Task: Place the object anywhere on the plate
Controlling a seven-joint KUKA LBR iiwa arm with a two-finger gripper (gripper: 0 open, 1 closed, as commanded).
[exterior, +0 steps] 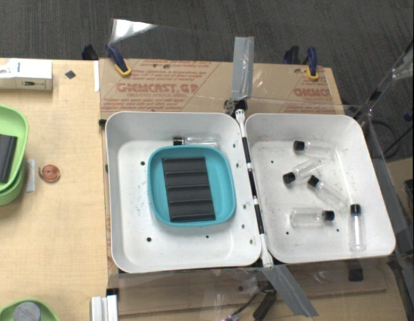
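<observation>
The bench is the biggest thing here. On it sit two white bins, touching along the middle. The right bin is on the side the arm comes in from. The left bin is the far one, past the middle wall.

The plate is blue and lies in the far bin. A black ridged pad covers most of its middle.

The things to move look like small clear vials with black caps. Five lie in the near bin, spread out. Two of them lie close together. One lies right by the wall on the arm's side. One more vial lies in the far bin, just behind the plate, near the back wall.

I cannot tell how open the gripper is, or if it holds anything.

What could go wrong? The vials are round and smooth, so one may roll or slip out. The close pair may bump each other. A vial by a wall leaves little room to grab. A low carry may hit the middle wall. On the ridged pad, a vial may roll.

There is good open room in the middle of the near bin and above the plate.
</observation>
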